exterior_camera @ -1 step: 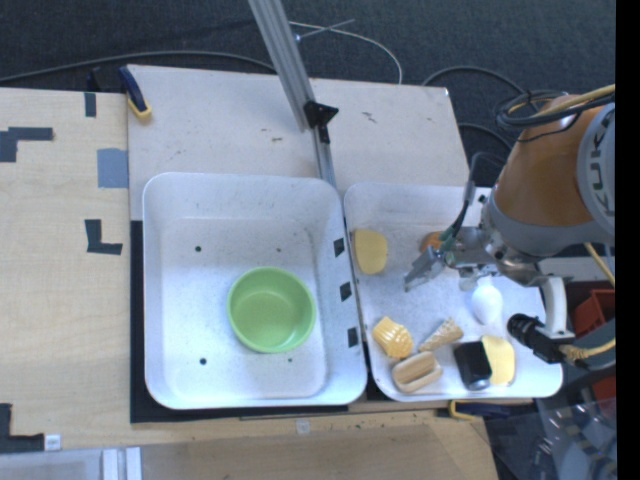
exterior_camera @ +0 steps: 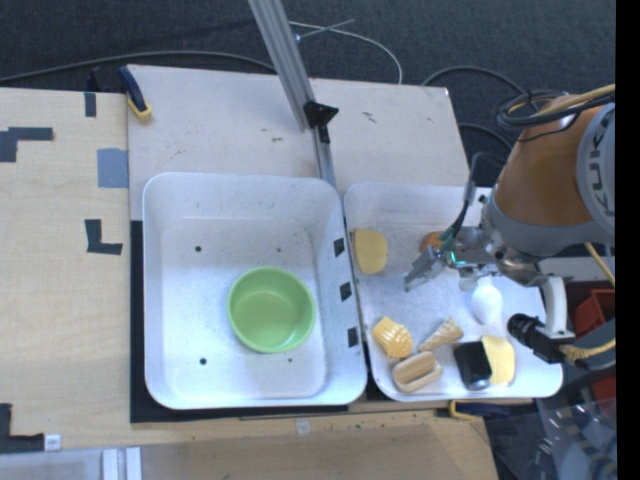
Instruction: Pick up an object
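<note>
Objects to pick: several small things lie in the right bin. A pale yellow piece sits on its left side, just left of the claw. A ridged yellow piece, a tan roll, a small cone-like piece, a black block with a yellow piece touching it, and a white egg-like thing crowd the near part.
Claw: the gripper hangs low over the middle of the right bin, on bare floor between the pale yellow piece and the near cluster. I cannot tell whether its fingers are released or clenched; nothing is visibly between them.
Orange bit: a small orange thing shows just beside the wrist, partly hidden, so its shape is unclear.
Left bin: the left bin holds a green bowl, well apart from the claw.
Risk, empty grasp: the claw appears to sit over a gap, so closing here would likely catch nothing.
Risk, nudging: coming down near the pale yellow piece could push it against the bin wall rather than grip it.
Risk, crowding: the near things are close together; reaching there could catch two at once or knock one aside.
Risk, slipping: the egg-like thing looks smooth and round and may squirt out from the fingers.
</note>
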### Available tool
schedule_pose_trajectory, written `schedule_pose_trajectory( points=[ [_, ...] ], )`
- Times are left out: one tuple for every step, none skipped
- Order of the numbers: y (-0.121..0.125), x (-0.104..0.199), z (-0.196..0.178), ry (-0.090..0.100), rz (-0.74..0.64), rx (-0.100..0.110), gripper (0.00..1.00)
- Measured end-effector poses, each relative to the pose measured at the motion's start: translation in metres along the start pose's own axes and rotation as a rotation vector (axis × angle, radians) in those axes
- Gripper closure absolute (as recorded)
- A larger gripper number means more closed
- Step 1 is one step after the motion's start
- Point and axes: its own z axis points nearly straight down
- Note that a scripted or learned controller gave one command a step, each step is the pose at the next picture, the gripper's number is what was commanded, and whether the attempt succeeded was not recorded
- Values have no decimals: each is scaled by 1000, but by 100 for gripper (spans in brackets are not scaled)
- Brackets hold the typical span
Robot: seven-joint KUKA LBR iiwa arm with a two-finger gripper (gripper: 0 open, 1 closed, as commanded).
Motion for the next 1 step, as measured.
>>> schedule_pose_trajectory(
  points=[
    [3, -5, 47, 0, 1, 5, 0]
  ],
)
